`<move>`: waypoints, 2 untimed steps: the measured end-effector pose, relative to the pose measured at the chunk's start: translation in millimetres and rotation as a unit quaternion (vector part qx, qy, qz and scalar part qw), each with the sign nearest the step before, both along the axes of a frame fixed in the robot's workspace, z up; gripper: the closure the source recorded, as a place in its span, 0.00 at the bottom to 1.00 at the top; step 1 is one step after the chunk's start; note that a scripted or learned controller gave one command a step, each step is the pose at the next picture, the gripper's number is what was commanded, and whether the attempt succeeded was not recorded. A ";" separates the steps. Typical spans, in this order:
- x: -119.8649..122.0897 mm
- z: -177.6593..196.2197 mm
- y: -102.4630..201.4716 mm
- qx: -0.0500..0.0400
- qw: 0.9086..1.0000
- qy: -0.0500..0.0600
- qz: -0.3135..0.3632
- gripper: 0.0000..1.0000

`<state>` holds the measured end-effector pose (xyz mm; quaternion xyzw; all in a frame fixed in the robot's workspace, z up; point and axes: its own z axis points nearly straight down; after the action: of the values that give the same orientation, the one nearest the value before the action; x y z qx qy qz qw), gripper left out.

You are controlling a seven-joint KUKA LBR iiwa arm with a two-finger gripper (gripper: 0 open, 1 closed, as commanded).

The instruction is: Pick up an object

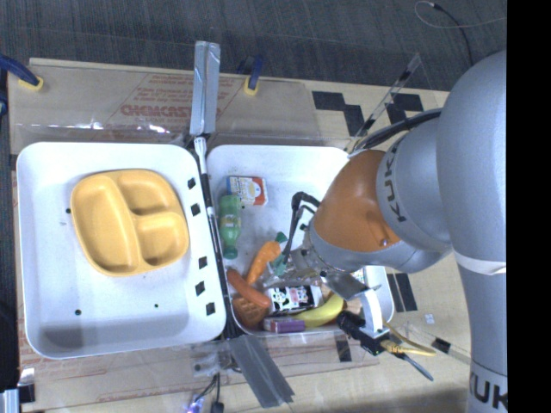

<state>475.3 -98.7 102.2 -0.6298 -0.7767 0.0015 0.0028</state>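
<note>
Low over the right-hand shallow white bin (258, 157) on the desk (344, 93), the grey gripper (297, 265), down among a crowd of small toy foods: orange plastic carrot (263, 261), red-brown sausage-shaped piece (248, 295), small black-and-white patterned carton (291, 298), yellow plastic banana (320, 313). Cannot tell whether open, closed or clamped on anything, the wrist hiding that part. Probably best to settle on a single piece, most likely the carrot or the carton just beside, close squarely across its narrow width, then lift straight up so neighbours stay put.
</note>
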 end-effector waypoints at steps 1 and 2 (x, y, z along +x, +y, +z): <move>0.0 0.0 0.1 0.000 1.000 0.000 0.000 0.00; 0.9 27.7 -36.0 -0.001 0.993 -0.002 -0.118 0.00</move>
<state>476.2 -134.7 129.9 -0.7174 -0.6966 0.0010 0.0008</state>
